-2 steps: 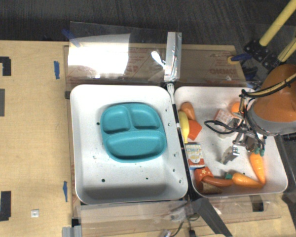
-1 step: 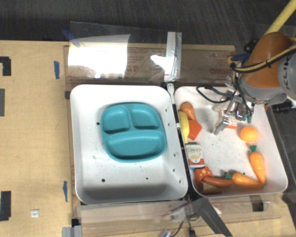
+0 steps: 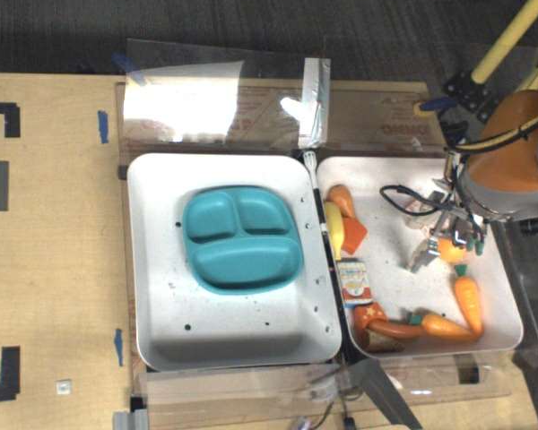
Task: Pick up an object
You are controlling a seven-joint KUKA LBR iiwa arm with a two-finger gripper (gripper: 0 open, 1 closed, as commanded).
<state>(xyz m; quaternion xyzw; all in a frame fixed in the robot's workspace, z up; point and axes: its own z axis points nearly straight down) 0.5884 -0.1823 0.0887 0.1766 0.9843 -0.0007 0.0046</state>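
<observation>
1. Nearest to the camera, along the lower wall of the right bin (image 3: 507,330), lie a carrot (image 3: 446,326) and a red sausage-like piece (image 3: 396,329), almost end to end. A small red item (image 3: 369,314) sits just left of them in the corner.
2. A second carrot (image 3: 467,301) lies tilted near the right wall, just above the first one.
3. Along the left wall of this bin there are a small printed packet (image 3: 354,280), a yellow banana-shaped toy (image 3: 334,227), an orange-red block (image 3: 352,235) and another orange piece (image 3: 341,195) at the top.
4. The tool (image 3: 438,245) is low over the right part of the right bin, under the arm's orange band (image 3: 511,155). A small orange-yellow object (image 3: 452,250) is seen right at its tip, touching it or just beside it. I cannot tell if the fingers are closed on it or how far they are apart.
5. The left bin (image 3: 152,312) holds a teal divided plate (image 3: 242,238), lying flat near its middle.
6. Both bins stand side by side on the brown surface (image 3: 45,240).
</observation>
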